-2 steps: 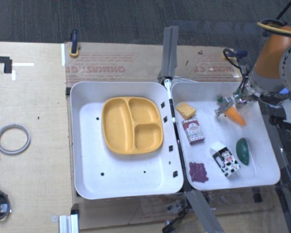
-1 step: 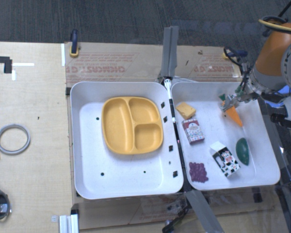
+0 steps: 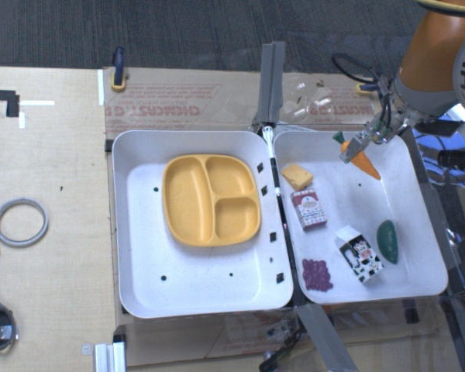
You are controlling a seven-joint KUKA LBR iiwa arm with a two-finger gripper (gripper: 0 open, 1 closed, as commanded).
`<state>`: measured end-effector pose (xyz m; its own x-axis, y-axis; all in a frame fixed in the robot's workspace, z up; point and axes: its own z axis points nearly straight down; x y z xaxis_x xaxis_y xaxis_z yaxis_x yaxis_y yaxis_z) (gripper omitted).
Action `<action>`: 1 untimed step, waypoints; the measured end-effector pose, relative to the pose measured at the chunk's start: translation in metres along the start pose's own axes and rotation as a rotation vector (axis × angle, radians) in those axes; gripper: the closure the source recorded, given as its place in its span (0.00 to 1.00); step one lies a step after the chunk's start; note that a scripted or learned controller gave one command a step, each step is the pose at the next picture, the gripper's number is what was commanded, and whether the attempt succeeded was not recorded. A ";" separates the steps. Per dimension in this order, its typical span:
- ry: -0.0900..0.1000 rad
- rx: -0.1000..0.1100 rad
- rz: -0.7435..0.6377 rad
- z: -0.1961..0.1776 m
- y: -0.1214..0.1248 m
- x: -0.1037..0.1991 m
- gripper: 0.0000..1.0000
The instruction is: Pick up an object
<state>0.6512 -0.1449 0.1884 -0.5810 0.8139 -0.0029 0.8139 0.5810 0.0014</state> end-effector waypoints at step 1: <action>0.000 0.000 0.000 0.000 0.000 0.000 0.00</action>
<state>0.6512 -0.1449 0.1883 -0.5811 0.8138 -0.0028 0.8138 0.5811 0.0012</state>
